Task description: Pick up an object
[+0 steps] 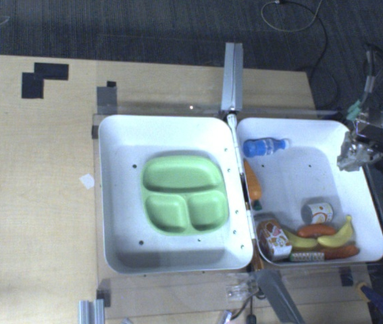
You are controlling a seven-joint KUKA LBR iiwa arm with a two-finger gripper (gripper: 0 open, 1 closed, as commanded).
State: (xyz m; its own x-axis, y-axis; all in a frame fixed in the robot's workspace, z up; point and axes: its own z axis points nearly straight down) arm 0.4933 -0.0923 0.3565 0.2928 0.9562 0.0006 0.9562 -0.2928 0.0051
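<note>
The right bin [292, 174] holds a blue bottle [264, 146] lying at its far left and an orange carrot-like piece [252, 184] along its left wall. A small can [318, 212], a yellow banana [329, 237], a red-orange piece [315, 231], a red piece [340, 252] and a brown round packet [273, 239] crowd its near edge. My gripper [354, 155] hangs over the bin's right rim, apart from all of them, with nothing seen in it.
The left bin [120, 181] holds a green compartment tray [184, 192]. A metal post [232, 79] stands behind the divider between the bins. Bare white floor lies in the middle of the right bin.
</note>
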